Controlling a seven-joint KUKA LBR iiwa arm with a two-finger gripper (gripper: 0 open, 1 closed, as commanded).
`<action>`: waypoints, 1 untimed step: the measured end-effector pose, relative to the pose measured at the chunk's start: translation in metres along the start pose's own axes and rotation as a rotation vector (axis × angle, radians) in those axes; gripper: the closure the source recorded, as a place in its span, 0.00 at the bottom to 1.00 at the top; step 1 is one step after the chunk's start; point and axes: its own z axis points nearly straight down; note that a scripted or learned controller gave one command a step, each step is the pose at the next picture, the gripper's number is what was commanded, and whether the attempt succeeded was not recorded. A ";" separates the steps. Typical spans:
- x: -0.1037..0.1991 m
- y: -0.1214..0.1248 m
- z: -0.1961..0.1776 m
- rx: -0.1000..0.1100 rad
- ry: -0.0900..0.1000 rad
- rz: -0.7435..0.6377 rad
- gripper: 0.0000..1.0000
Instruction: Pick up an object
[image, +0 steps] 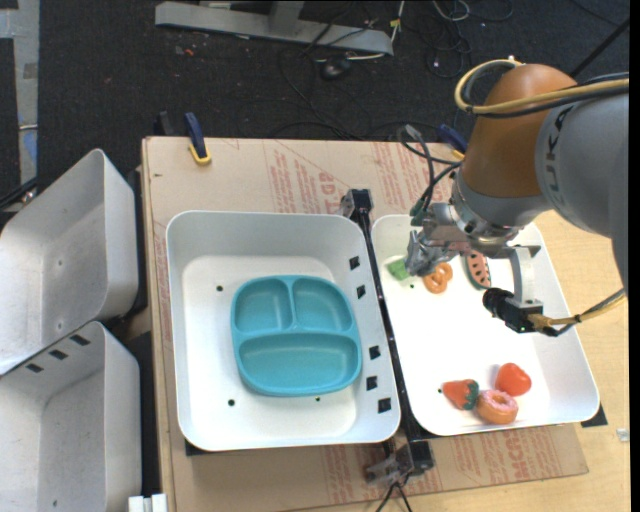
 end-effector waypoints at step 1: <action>0.049 -0.018 0.001 0.000 -0.001 0.000 1.00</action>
